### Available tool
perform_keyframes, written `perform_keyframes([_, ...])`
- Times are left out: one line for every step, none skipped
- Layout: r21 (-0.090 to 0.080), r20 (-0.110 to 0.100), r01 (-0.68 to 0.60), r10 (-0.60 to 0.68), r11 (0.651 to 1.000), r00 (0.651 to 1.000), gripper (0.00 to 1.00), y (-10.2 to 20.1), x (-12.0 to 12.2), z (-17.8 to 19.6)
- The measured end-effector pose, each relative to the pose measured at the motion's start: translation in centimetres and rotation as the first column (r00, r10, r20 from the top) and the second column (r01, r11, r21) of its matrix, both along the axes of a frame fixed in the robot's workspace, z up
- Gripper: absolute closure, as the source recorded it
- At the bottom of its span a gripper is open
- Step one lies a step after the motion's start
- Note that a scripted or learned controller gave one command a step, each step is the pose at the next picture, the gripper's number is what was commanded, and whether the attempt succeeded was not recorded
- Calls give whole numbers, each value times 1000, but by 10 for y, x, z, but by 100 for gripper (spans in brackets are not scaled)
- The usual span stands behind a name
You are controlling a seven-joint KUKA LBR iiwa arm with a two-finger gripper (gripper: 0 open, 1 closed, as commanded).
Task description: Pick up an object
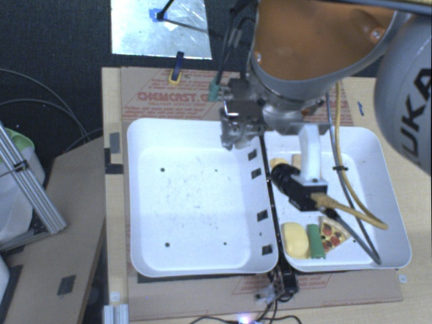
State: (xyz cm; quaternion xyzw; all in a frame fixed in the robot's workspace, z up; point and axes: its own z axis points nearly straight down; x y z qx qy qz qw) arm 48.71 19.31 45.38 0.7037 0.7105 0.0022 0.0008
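Pizza slice (333, 235) beside block (315, 241) in right bin (379, 155)

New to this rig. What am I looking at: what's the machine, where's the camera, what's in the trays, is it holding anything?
There is one picture, taken by a fixed camera above the bench, looking down at a slant. The big grey and orange thing at the top right is a robot arm reaching in from the right. At its tip is the gripper, which hangs over the far edge of the left bin, close to the divider.

The two shallow white bins sit side by side on cardboard. Near the front of the right bin a pale yellow oval piece, a green block and a toy pizza slice lie close together. Another yellowish piece sits farther back, partly hidden. I see nothing held in the gripper.
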Motion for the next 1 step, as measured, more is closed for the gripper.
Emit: perform_keyframes([-4,-5,16,-16,1000,1000,100,-68,0,-42])
